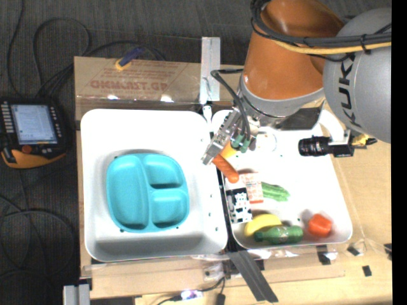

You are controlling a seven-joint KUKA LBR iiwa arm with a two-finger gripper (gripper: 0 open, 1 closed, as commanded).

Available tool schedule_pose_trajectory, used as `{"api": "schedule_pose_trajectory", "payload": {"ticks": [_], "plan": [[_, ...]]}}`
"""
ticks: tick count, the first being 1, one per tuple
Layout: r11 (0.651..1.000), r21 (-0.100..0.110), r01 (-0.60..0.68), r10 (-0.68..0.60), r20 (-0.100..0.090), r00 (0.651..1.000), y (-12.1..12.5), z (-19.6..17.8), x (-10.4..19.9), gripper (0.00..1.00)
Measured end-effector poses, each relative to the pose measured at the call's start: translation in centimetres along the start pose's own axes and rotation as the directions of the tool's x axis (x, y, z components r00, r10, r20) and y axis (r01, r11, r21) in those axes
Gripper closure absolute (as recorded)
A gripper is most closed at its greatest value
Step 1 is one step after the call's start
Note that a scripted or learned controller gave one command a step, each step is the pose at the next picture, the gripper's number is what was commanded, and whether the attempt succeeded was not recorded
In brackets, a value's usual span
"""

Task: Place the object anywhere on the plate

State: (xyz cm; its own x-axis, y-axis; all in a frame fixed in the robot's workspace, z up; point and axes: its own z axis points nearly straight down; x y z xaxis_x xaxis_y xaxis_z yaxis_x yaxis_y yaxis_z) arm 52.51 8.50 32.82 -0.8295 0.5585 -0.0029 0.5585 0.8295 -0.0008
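The orange carrot [224, 166] lies slanted at the right bin's [337, 189] left edge, just under our tool [219, 146]; whether it is clamped we cannot tell. The blue plate [147, 192] lies leftward, in the left bin [95, 145].

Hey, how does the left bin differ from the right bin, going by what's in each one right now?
The left bin carries one thing, a blue divided plate; the right bin carries several small items, among them a yellow banana, a green cucumber and a red-orange piece. The arm's gripper hangs over the right bin's near-left corner, by the rim between the two, with an orange object at its tips. Both bins are shallow and white.
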Motion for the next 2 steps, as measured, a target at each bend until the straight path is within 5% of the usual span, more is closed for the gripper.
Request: {"api": "schedule_pose_trajectory", "payload": {"ticks": [1,2], "plan": [[0.999,0.0,0.049,-0.049,-0.003,0.999,6.31,7.99,0.64,1.0],[0.999,0.0,0.05,-0.05,-0.002,0.999,6.32,7.97,0.63,0.0]]}}
